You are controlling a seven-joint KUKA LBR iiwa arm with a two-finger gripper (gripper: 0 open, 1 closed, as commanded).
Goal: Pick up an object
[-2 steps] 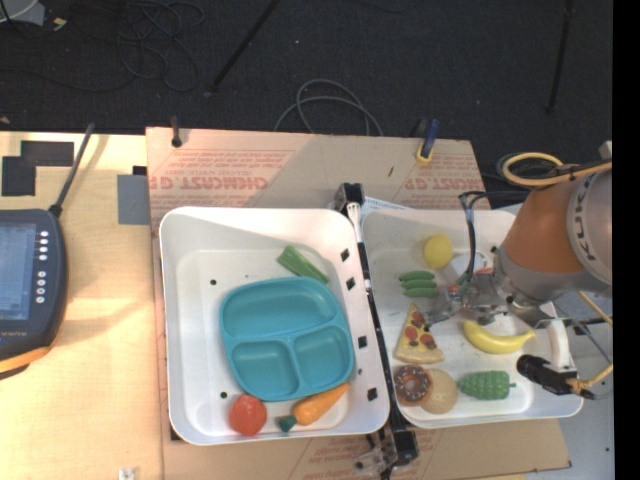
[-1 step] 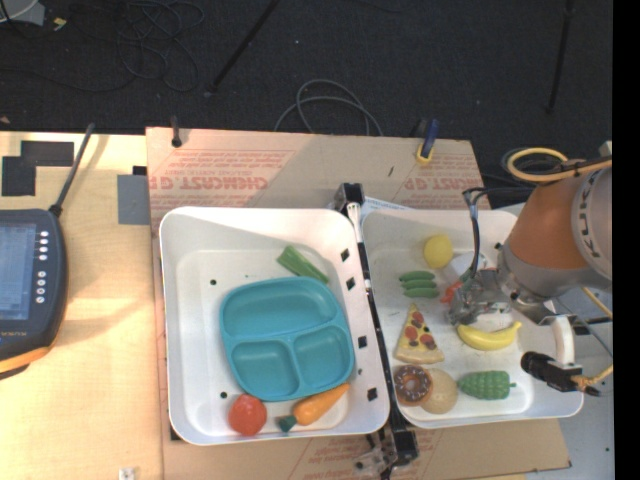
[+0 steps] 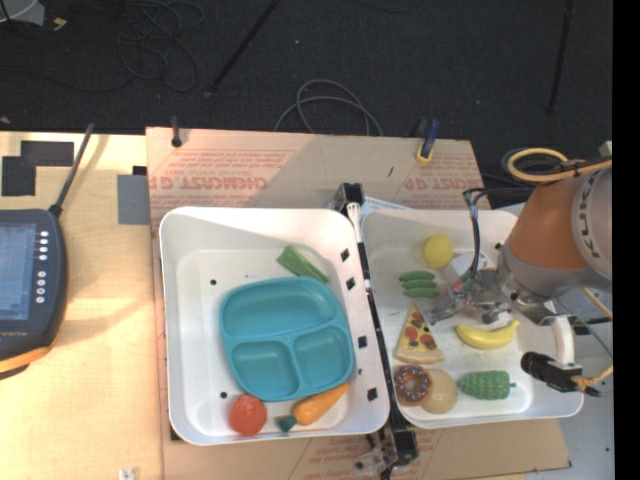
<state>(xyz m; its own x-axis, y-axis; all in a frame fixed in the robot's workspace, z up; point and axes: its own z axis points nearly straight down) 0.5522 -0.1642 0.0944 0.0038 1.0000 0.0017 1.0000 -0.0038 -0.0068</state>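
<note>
Gripper (image 3: 478,303) hangs low in the right bin (image 3: 545,403) — just above the banana (image 3: 487,335) — finger state unclear.

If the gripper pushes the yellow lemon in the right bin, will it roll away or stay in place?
The lemon looks round and smooth, so it would probably roll when nudged. It lies apart from the other toys, near the right bin back wall, which might stop it. It seems to be a plastic toy, so likely light and stiff.

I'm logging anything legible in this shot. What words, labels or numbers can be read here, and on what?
"CHEMCAST G P" as best it reads, printed upside down and mirrored in red on the cardboard sheet behind the bins; a second red print further right is too faint to read.
Handheld control pendant at left: screen and button markings too small to read.
</note>
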